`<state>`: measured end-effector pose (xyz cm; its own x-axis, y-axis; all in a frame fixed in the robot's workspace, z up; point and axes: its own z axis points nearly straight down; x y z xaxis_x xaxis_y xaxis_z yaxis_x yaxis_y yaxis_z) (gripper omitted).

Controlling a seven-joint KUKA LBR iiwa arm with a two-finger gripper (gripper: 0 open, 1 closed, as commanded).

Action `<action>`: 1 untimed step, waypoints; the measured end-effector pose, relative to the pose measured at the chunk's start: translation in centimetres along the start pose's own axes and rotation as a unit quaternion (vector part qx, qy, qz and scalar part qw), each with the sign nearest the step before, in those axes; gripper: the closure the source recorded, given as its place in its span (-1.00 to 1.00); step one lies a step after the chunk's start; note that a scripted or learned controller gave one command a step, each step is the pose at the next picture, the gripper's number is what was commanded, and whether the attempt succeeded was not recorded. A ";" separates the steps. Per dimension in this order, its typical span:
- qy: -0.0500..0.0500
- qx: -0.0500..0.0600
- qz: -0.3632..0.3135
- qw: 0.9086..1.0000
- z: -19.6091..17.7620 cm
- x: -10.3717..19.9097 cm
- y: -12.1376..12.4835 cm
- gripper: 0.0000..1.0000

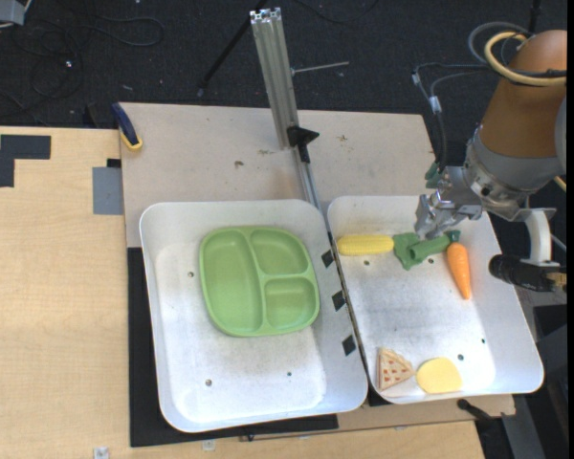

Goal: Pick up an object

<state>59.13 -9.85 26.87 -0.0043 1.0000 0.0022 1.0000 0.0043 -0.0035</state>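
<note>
Listing from the near edge of the right bin (517,376): a pizza-slice toy (393,367) and a yellow round piece (439,376) lie side by side by the front wall, well apart from the arm and seemingly not the present target. Left bin (172,390): one green divided plate (259,280), flat, near the middle. Farther back in the right bin: an orange carrot (458,269), a green piece (424,250) and a yellow corn cob (364,246) in a loose row near the rear wall. Gripper (438,229) hangs directly over the green piece (the likeliest pick, judging by position); its tips look to be at or touching it, but how wide they stand cannot be told, and no grasp is evident. Behind: an upright aluminium post (274,75).
</note>
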 end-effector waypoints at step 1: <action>0.000 0.001 0.000 1.000 1.3 5.8 -1.9 1.00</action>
<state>57.23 -4.05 25.56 -0.0048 1.0000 0.0022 1.0000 0.0048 -0.0058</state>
